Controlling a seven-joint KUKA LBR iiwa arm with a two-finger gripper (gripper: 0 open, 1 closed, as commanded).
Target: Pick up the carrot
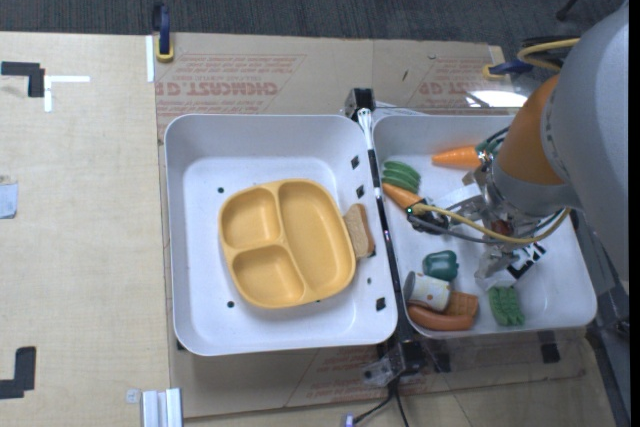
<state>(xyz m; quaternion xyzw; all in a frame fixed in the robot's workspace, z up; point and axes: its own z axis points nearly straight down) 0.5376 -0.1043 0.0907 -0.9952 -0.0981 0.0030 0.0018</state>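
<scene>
An orange carrot [455, 155] lies at the back of the right bin [560, 310], its tip pointing left. My gripper [497, 265] hangs low over the middle right of that bin, in front of the carrot and apart from it. The grey arm with its orange band [530, 150] covers the bin's back right part and reaches the carrot's thick end. Nothing is visibly held.
The right bin also holds a green pod [402, 173], a slim orange piece [398, 196], a dark green piece [440, 264], a white cup [428, 292], a sausage [442, 318] and a green ridged piece [506, 305]. The left bin [190, 245] holds a yellow divided plate [285, 242] and a bread slice [359, 230].
</scene>
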